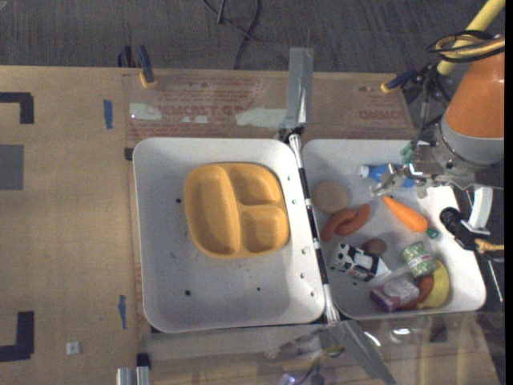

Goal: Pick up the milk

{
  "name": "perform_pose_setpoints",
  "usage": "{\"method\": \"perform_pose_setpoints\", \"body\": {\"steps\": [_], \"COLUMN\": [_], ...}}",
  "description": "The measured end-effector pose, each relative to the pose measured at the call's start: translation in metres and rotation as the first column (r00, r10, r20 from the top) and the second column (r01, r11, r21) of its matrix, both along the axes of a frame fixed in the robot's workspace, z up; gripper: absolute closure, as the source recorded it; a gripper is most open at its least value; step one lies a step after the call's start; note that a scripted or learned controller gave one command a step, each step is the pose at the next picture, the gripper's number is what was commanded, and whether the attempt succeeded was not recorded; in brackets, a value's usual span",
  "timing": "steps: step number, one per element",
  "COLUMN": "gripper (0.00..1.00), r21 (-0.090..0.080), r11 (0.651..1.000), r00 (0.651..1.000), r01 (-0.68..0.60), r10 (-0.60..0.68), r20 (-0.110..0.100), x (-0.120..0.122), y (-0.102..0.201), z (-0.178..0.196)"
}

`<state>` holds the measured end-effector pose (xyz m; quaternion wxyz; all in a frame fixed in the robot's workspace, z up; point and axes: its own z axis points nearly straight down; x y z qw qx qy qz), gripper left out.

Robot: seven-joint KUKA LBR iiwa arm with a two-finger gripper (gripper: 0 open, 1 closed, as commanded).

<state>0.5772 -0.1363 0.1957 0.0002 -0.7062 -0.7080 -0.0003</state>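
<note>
2 white bins on the bench [72, 215]. Left bin [160, 295] holds a yellow tray [236, 209] with 3 compartments, lying flat near the bin's middle. Right bin [341, 155] holds the rest. Milk [357, 261], a black-and-white cow-print carton, lies on its side near the right bin's left wall, toward the front. Just above it a brown potato [374, 247]. Sausage [346, 220] lies slanted above the milk, a tan round [330, 196] beside it. Carrot [405, 214] slanted at bin middle. Purple box [394, 293], green can [418, 255] and banana [439, 287] cluster at the front right corner. Blue-capped bottle [375, 170] at the back, partly hidden by the gripper. Gripper [393, 179] hangs over the back of the right bin, above the carrot, well apart from the milk. Pincer state: cannot tell, nothing seen between it.
</note>
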Motion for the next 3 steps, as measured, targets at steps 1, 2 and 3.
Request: {"method": "perform_pose_setpoints", "body": {"steps": [1, 2, 3], "gripper": [0.00, 0.00, 0.00], "r21": [0.001, -0.001, -0.002], "r11": [0.966, 0.899, 0.709], "r00": [0.966, 0.899, 0.709], "r01": [0.258, 0.438, 0.705], "r10": [-0.258, -0.438, -0.705], "r20": [0.009, -0.001, -0.001], "x": [-0.059, -0.034, -0.037], "y": [0.030, 0.043, 0.090], "z": [-0.108, -0.084, -0.012]}}
